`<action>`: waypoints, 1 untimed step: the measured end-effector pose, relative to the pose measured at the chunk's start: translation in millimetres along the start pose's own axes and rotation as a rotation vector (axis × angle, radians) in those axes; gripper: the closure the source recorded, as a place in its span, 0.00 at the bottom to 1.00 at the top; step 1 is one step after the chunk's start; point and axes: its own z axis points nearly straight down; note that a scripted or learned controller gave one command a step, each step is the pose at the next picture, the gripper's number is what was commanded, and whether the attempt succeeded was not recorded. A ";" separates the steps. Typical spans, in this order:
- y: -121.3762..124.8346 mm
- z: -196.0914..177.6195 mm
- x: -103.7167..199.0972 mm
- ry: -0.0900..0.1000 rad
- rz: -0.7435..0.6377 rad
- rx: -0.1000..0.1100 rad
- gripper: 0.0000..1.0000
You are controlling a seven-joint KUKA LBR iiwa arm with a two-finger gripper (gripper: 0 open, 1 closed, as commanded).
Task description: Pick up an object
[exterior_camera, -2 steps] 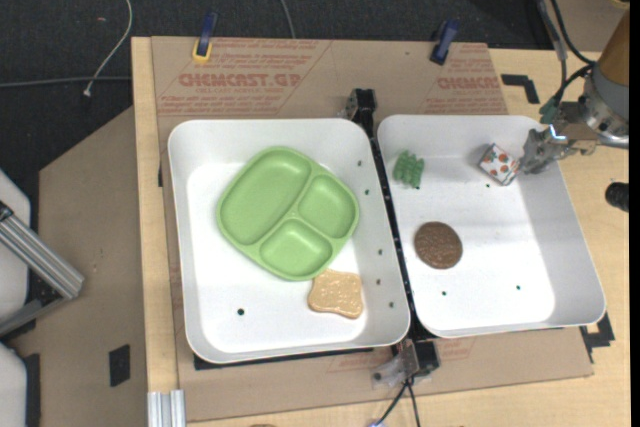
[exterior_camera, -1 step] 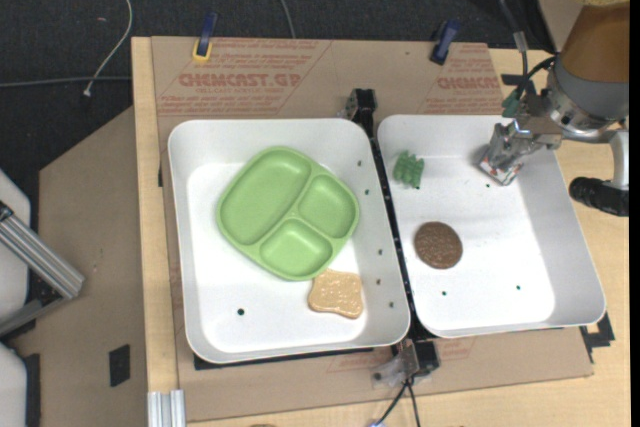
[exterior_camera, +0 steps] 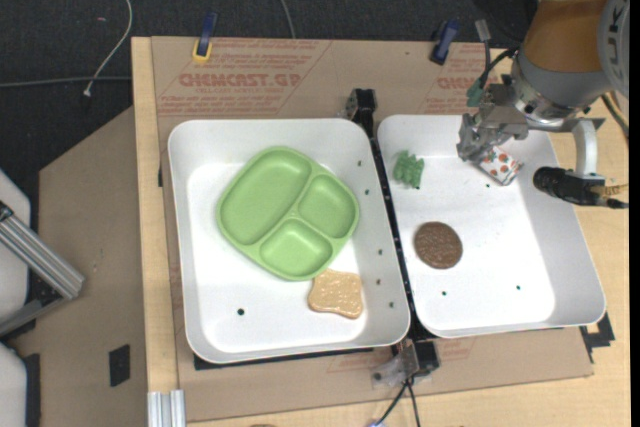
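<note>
My gripper (exterior_camera: pixel 481 145) hangs over the far part of the right bin (exterior_camera: pixel 560 245), reaching in from the right. A small white object with red marks (exterior_camera: pixel 501 166) lies right under it, partly covered by the gripper; whether it is gripped is not visible. A small green object (exterior_camera: pixel 408 169) rests to the left of the gripper near the bin's left wall. A round brown cookie (exterior_camera: pixel 438 244) lies in the middle of the same bin.
The left bin (exterior_camera: pixel 200 295) holds a green divided plate (exterior_camera: pixel 288 211) and a tan piece of toast (exterior_camera: pixel 336 294) near its front right. Clamps (exterior_camera: pixel 361 102) sit between the bins, and cables run across the dark floor behind.
</note>
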 end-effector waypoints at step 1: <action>6.4 11.9 54.8 0.001 0.000 0.005 1.00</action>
